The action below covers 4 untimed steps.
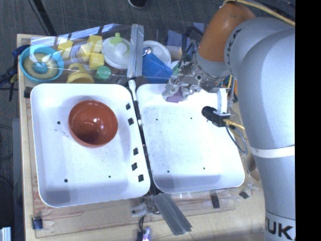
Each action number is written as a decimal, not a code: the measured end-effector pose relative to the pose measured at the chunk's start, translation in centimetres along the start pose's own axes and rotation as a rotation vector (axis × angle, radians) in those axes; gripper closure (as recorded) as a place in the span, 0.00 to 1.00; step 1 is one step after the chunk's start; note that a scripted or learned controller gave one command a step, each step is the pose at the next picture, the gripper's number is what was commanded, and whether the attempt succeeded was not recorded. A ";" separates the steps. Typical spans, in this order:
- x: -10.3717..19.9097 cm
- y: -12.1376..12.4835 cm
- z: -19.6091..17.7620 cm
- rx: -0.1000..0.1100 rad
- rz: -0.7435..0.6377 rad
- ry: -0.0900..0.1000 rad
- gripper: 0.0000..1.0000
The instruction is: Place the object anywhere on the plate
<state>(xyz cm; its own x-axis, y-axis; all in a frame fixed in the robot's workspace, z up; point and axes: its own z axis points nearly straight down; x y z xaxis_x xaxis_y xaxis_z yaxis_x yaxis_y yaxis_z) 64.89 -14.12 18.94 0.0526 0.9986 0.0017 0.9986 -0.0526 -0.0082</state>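
Note:
A red-brown round plate (pixel 93 123) lies in the left bin (pixel 60 185), in its far half. My gripper (pixel 176 88) hangs over the far edge of the right bin (pixel 200 179), near its left corner, pointing down. A small pale mauve object (pixel 175 98) shows right under the gripper, at the bin's back wall. I cannot make out whether it is held or just lies there. The gripper is about one bin-width to the right of the plate.
The raised divider (pixel 138 134) with black clips separates the two bins. Behind the bins sits clutter: a light blue bowl (pixel 40 63), yellow blocks (pixel 93 51), a white lid (pixel 116 51), a blue cup (pixel 154 67). The grey arm (pixel 261 84) covers the right side.

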 end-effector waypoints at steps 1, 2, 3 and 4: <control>7.7 -0.2 -1.1 0.000 -0.011 0.000 1.00; 15.7 -0.2 -0.1 0.001 -0.150 -0.001 1.00; 9.8 0.1 -0.4 0.002 -0.425 -0.002 1.00; 9.8 0.2 -0.5 0.000 -0.425 -0.002 0.00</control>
<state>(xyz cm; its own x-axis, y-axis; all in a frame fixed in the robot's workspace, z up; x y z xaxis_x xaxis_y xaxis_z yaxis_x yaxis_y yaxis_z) 65.59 -4.38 19.42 -0.3641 0.9314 0.0032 0.9313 0.3641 -0.0076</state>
